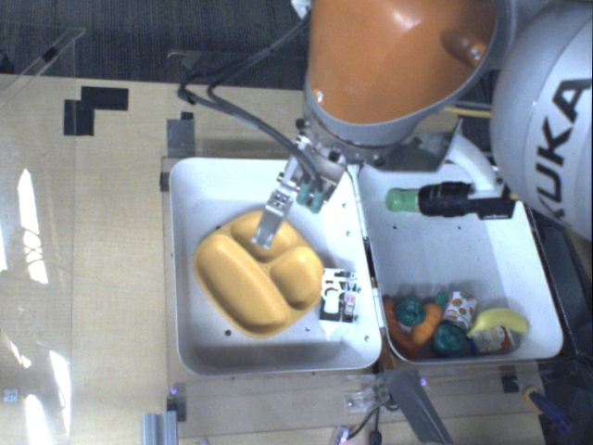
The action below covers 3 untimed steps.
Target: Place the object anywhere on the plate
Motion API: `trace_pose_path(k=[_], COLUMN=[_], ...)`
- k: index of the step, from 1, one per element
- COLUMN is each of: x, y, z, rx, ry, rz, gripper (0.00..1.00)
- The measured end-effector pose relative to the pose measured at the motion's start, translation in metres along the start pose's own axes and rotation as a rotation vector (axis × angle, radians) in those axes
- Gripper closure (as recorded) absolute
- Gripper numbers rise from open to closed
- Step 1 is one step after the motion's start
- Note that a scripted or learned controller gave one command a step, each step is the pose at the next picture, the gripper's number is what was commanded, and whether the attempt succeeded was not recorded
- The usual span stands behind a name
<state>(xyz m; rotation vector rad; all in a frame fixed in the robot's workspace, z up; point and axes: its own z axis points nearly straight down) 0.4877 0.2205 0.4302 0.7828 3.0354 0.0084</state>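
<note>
The yellow plate [246,281], split into three hollows, takes up the middle of the left bin [190,248]. Bare white floor is left along the bin's far side, down its left wall and in a thin strip at its near wall. The plate's right edge comes close to the bin's right wall, so there is little room there.

In that narrow gap lies the small black-and-white object [340,297], on the bin floor just beside the plate's right rim, not on the plate. Its long axis runs roughly near to far, slightly tilted; neither end reads as a front.

The tool [269,222] hangs low over the plate's far part, near the ridge between two hollows, slanting down from the arm [389,44] at the far right. Whether it is spread or pressed together cannot be told, and nothing is seen in it.

The right bin [482,248] has open floor in its middle. A cluster of colourful toys [445,327] crowds its near end.
</note>
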Motion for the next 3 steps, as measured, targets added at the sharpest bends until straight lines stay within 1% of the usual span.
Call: trace_pose_path(k=[1, 2, 3], x=[0.007, 0.007, 0.007], y=[0.013, 0.012, 0.012], z=[0.017, -0.006, -0.006], rx=[0.000, -0.001, -0.001], ry=[0.001, 0.000, 0.000], rz=[0.001, 0.036, 0.035], gripper=[0.00, 0.00, 0.00])
